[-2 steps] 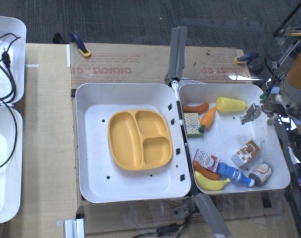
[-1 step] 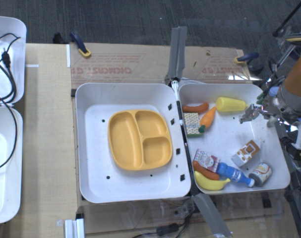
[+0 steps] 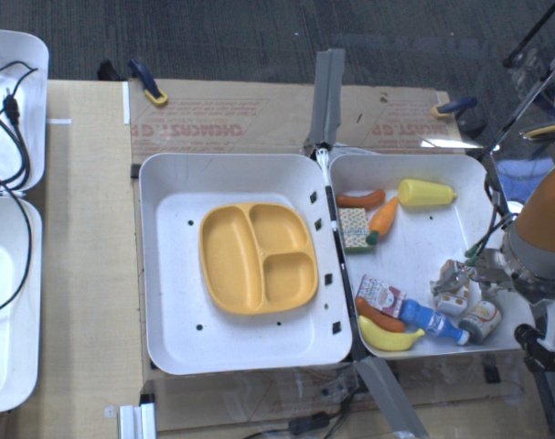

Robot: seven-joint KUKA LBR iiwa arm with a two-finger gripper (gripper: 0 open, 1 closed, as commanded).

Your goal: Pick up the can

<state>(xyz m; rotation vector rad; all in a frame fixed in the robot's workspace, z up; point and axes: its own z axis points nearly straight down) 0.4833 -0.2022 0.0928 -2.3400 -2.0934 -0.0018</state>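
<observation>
Nearest you, the can (image 3: 481, 319) lay tilted in the right bin's (image 3: 414, 170) front right corner, just below-right of your tool (image 3: 455, 286); whether the tool was spread, I cannot tell.

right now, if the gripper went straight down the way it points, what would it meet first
Most likely the can, lying just below the gripper in the right bin, beside the blue bottle. Depth from this slanted view is uncertain.
</observation>
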